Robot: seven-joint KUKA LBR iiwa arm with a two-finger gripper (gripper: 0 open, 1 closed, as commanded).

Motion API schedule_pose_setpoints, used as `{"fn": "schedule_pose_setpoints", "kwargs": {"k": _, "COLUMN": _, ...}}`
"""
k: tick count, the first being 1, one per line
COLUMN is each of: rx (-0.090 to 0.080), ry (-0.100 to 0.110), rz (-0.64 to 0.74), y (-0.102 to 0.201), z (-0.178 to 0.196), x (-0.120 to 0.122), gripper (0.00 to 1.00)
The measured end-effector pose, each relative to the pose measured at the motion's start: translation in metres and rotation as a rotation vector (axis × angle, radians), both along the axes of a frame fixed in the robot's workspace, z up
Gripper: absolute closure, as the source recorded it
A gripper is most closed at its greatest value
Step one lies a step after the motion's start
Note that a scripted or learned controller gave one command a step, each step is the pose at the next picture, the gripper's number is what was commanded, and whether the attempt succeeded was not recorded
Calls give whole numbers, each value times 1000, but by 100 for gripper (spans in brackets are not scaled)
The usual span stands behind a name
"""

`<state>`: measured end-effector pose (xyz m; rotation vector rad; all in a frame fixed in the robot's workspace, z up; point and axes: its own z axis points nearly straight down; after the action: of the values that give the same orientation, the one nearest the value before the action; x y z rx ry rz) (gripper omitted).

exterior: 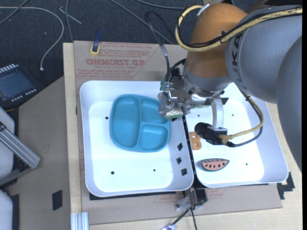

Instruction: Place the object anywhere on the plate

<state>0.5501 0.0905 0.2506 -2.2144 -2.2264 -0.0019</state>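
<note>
A blue divided plate (139,123) lies in the left white bin (96,162). My gripper (172,108) hangs over the plate's right rim, close to the wall between the two bins. A small greenish bit shows at its tip, too blurred to identify. A watermelon-slice toy (214,164) lies flat near the front of the right bin (259,162). A small orange piece (194,140) rests by that bin's left wall. The arm's orange band and grey body hide the back of the right bin.
A black connector with a yellow cable (213,133) hangs from the arm over the right bin. Cardboard (120,59) lies behind the bins, with cables on the dark floor beyond. Metal framing stands at the far left.
</note>
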Motion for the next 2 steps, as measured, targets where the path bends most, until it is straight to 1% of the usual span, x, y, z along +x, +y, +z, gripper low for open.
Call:
{"fn": "schedule_pose_setpoints", "kwargs": {"k": 1, "rx": 0, "ry": 0, "rz": 0, "y": 49, "z": -7, "x": -4, "gripper": 100}}
{"fn": "schedule_pose_setpoints", "kwargs": {"k": 2, "rx": -1, "ry": 5, "rz": -3, "y": 71, "z": -19, "x": -7, "gripper": 100}}
